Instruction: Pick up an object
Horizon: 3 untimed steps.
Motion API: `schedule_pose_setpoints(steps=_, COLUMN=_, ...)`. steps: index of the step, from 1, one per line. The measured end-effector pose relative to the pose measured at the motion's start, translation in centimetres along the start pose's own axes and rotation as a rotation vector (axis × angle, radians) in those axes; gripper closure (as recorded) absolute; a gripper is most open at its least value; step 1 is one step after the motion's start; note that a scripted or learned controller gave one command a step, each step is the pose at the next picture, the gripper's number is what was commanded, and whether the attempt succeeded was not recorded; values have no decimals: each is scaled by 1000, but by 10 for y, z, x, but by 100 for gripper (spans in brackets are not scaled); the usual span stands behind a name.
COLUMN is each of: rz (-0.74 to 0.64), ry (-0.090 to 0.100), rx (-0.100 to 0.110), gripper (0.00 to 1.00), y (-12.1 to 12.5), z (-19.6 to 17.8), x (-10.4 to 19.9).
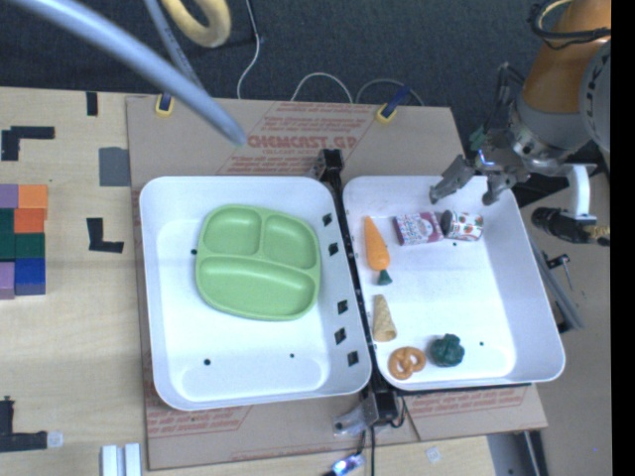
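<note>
The jaws (470,180) hang spread and empty over the right bin's (516,296) far edge. The small packet (417,228), seemingly a carton, lies just below; descend squarely, straddling its narrow sides before closing.

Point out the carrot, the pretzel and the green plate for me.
carrot (375,245), camera view, middle of its orange body
pretzel (406,362), camera view, its centre
green plate (260,263), camera view, central divider ridge
</note>
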<state>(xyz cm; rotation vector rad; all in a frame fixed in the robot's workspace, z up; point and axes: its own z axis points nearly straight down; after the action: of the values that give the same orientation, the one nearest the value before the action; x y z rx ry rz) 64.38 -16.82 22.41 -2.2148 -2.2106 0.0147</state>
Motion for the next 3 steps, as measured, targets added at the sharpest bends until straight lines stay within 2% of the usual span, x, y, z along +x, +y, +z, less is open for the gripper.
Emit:
schedule_pose_setpoints(steps=1, rz=-4, ry=-2, rx=-14, gripper=0, y=2, z=-10, x=1)
schedule_pose_setpoints(steps=3, rz=-3, ry=-3, rx=-11, gripper=0, y=-2, z=78, x=1)
